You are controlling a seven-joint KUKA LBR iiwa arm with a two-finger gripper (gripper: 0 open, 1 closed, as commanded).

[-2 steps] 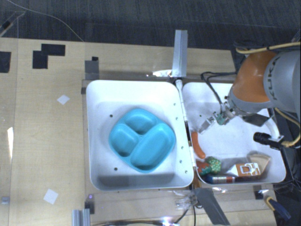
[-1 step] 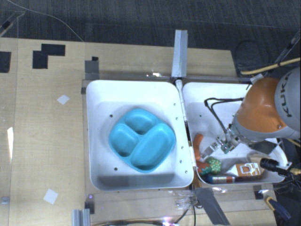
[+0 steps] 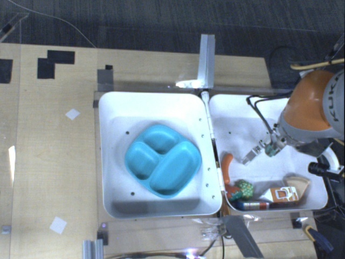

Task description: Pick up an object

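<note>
My gripper (image 3: 249,156) hangs over the middle of the right bin (image 3: 237,117), reaching in from the right below the arm's orange band. Nothing shows in it. Just left of it lies an orange carrot-shaped toy (image 3: 226,168) along the bin's left wall. Below it, along the front wall, sit a green bumpy toy (image 3: 245,188), a dark marker (image 3: 252,204), a small orange and white carton (image 3: 284,195) and a beige cone-shaped piece (image 3: 299,183).
The left bin (image 3: 113,144) holds a blue divided plate (image 3: 163,160) near its middle. A metal post (image 3: 207,58) stands behind the rim between the two bins. Black cables (image 3: 259,109) cross the right bin's back corner.
</note>
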